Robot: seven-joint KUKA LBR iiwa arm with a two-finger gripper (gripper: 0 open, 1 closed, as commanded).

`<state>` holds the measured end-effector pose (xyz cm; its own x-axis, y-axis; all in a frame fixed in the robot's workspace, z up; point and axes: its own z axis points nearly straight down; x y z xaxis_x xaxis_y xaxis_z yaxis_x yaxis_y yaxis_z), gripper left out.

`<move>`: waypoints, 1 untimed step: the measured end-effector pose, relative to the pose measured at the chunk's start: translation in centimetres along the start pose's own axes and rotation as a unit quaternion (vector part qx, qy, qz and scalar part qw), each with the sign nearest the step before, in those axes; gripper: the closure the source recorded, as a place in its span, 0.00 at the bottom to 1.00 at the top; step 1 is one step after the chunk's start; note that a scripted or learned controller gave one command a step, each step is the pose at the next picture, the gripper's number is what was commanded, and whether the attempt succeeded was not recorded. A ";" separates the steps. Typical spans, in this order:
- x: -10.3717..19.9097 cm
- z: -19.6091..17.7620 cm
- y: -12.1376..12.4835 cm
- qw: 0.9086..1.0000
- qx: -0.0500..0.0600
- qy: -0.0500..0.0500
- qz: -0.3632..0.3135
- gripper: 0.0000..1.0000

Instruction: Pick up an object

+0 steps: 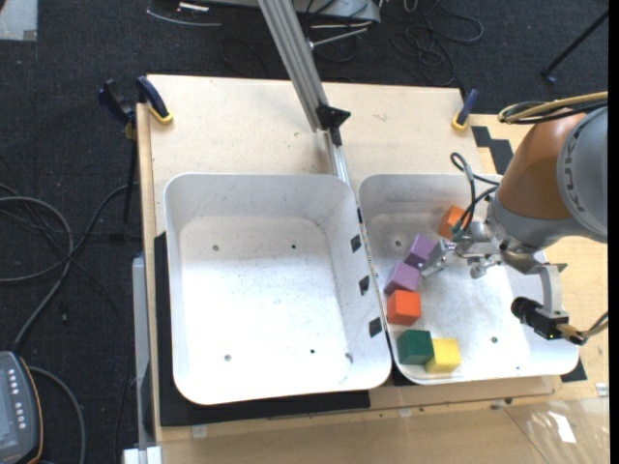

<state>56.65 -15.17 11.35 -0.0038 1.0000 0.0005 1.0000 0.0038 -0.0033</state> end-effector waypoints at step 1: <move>-0.3 1.9 5.8 1.000 -0.003 0.000 0.000 0.00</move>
<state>62.44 -15.47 9.47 -0.0043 1.0000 -0.0004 1.0000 0.0043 0.0027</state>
